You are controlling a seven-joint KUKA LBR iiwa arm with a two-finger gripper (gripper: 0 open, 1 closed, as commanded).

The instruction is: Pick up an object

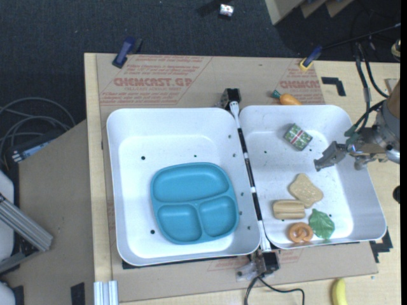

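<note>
Gripper (pixel 327 157) over right bin (pixel 365 208), nothing between fingers; open/closed state: can't tell. Candidate objs: green-white packet (pixel 297 136) just left, cracker (pixel 305 190) below. Step: approach, pre-grasp. Next: pick target, centre over it, descend.

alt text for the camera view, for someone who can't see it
A robot gripper reaches from the right over the right bin, which holds a green-and-white packet, a cracker, a sausage roll, a pretzel and a green leaf. The left bin holds a blue divided tray.
</note>
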